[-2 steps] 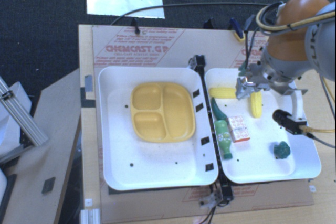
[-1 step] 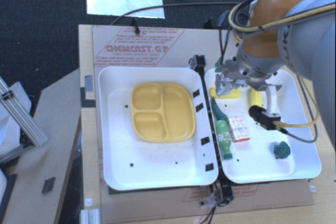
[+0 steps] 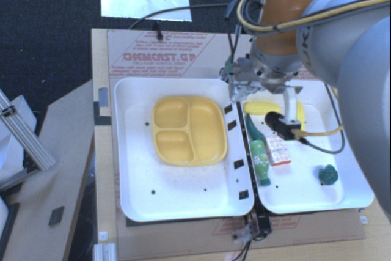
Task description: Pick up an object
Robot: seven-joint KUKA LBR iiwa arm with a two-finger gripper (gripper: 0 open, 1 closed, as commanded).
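Camera view, slanted down on both bins: finds the pincer (image 3: 239, 90) low over the far end of the ridge where the left bin (image 3: 131, 150) meets the right bin (image 3: 305, 200), under the arm's orange band. Cannot tell whether apart or together, since the wrist body hides that. Shows nothing clamped in it.

Nearest candidate: a yellow banana-shaped thing (image 3: 261, 108) in the right bin. Lies just beside the pincer, to its right and a shade nearer the camera, apparently apart from it. Runs its long axis across the view, left to right, with the near end pointing back toward the pincer and the far end passing behind robot hardware. Looks slim, smooth and matte yellow, slightly curved, with a rounded tip. Probably a light, rigid toy, apt to roll if nudged.

Seems to call for a short shift right and toward the camera, then a close across the narrow width, not along the length. Risks catching the ridge, which sits close.

Farther toward the camera from the pincer: a green bottle (image 3: 260, 159) lying along the ridge, a red-and-white box (image 3: 278, 151) just beside it, and a teal lump (image 3: 328, 175) well apart to the right. Left of the pincer: a yellow divided plate (image 3: 186, 130).
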